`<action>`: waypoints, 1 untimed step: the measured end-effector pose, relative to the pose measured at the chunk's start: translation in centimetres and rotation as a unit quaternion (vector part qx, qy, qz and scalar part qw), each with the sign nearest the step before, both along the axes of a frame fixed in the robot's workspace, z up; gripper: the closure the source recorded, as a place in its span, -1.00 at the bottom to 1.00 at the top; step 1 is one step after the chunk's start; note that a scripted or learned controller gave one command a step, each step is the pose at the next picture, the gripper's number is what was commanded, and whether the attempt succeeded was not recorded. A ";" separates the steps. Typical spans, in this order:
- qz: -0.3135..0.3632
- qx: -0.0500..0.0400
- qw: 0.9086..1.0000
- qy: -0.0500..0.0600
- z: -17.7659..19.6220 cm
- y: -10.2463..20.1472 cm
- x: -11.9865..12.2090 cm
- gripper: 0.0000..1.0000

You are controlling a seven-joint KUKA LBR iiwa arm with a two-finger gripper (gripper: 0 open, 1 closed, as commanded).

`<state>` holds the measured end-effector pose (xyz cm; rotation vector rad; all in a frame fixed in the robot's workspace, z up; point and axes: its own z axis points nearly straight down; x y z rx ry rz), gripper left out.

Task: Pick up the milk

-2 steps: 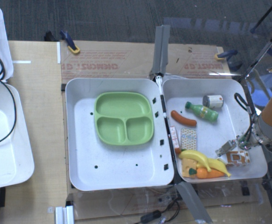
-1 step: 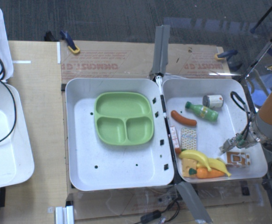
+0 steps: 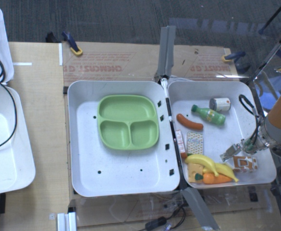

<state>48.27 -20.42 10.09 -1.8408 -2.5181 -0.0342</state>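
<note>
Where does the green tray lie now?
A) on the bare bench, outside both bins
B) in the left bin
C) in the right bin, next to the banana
B: the green tray lies flat on the floor of the left bin, apart from the food in the right bin.

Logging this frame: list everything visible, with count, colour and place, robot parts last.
divided plate: 1, green, left bin
left bin: 1, white
right bin: 1, white
bottle: 1, green, right bin, upper middle
can: 1, grey-white, right bin, by the bottle
sausage: 1, red-orange, right bin
banana: 1, yellow, right bin front
carrot: 1, orange, right bin front
milk: 1, orange-white carton, right bin front right
clamps: 2, blue-yellow, bench back edge
gripper: 1, grey, beside the milk
</note>
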 end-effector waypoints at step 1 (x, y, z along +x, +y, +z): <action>0.001 0.001 1.000 -0.001 0.9 0.1 0.1 1.00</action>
